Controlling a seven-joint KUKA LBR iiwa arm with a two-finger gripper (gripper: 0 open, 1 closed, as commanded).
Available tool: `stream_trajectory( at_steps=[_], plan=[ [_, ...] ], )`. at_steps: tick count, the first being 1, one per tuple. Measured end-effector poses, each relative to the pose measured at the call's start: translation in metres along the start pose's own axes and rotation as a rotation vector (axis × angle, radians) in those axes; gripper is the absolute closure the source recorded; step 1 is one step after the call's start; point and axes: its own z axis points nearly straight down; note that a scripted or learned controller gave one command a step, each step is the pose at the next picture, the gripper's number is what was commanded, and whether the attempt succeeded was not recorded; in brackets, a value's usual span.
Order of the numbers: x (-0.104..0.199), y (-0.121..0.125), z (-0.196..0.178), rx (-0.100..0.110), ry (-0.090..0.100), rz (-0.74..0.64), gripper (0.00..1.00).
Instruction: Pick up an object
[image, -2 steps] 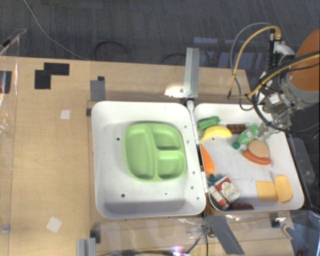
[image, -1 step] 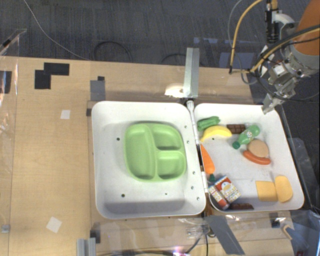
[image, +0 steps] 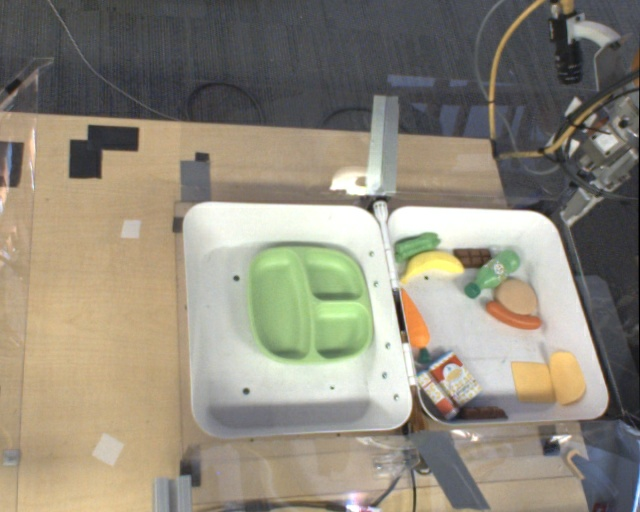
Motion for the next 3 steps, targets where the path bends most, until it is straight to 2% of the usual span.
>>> stream_trajectory(
  at_steps=[1, 2, 3],
  plan=[
    [0.017, -0.007, 0.026, -0.002, -0.003, -0.275, 1.0],
    [-0.026, 0.07, 0.08, -0.005, -0.004, -0.568, 1.0],
    [0.014, 0.012, 0.021, -0.001, 0.002, -0.553, 1.0]
  ],
)
